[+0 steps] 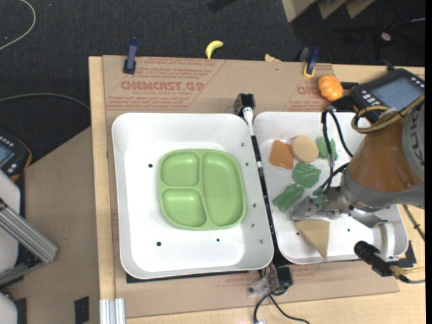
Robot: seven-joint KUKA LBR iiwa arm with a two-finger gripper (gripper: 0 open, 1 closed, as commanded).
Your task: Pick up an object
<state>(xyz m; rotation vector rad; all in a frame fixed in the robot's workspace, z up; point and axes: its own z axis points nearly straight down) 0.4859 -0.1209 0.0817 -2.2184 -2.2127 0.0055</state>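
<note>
My gripper (308, 209) is low inside the right bin (290, 248), its metal fingers reaching left from under the orange wrist band. It hovers just above a tan wedge (316, 235) and right beside a dark green piece (289, 197). A lighter green piece (306, 174), an orange block (281, 154) and a round beige item (304, 148) lie farther back in the same bin. Another green piece (329, 148) sits partly behind a black cable. I see nothing clearly held.
The left bin (135, 235) holds a green three-compartment plate (202, 188). A black divider clip (246, 104) sits between the bins. Outside them, a small orange fruit (330, 87) and a yellow banana (213, 48) rest on the cardboard; blue clamps hold its back edge.
</note>
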